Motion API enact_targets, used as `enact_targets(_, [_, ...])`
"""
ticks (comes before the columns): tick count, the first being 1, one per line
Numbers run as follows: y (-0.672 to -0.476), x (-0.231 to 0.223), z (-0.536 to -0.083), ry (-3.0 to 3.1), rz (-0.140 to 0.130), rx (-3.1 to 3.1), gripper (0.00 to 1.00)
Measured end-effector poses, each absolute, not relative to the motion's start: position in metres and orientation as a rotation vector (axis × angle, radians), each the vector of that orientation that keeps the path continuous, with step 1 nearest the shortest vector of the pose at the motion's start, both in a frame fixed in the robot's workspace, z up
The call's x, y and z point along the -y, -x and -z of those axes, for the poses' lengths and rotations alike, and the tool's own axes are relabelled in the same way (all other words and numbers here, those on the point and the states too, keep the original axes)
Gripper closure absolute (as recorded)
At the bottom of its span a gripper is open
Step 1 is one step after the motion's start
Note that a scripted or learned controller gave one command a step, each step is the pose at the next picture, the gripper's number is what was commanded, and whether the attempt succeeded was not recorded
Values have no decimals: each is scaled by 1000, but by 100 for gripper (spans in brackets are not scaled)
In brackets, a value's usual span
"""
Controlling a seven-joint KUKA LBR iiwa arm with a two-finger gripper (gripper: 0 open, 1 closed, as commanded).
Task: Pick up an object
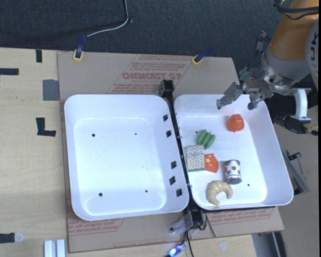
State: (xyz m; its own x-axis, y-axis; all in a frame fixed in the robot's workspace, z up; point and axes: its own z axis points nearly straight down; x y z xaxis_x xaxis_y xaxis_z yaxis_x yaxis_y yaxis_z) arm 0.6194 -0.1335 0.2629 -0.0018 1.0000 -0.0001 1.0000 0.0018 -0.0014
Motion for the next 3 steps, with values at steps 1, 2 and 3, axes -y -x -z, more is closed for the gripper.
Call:
enact_targets(1, [-577, 117, -127, 2209, -16, 2211, 0])
enact_targets(2, [-565, 145, -204, 2226, 2, 2224, 0])
enact_targets(3, [-529, 13, -240, 2204, 7, 2236, 0])
